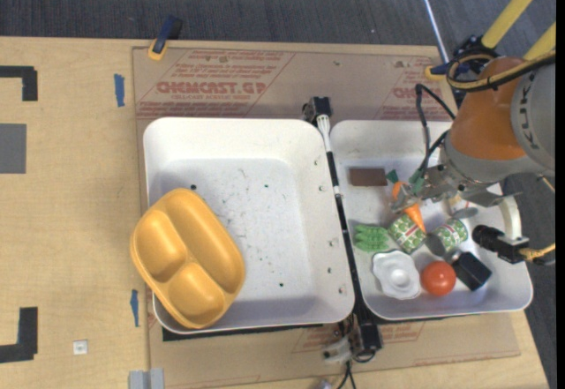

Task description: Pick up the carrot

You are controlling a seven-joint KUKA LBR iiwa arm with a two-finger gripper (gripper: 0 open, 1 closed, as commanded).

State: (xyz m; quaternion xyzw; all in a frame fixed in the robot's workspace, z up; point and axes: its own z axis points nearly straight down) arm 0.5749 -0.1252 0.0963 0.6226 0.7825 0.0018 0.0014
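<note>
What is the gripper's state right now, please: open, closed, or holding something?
Gripper: cannot be told; it sits low in the right bin, beside the carrot.

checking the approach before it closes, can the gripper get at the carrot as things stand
Probably yes. The gripper is already right over the carrot in the right bin, nothing lying on top of it. The green-labelled can crowds it closely, so a clean grasp is uncertain.
</note>
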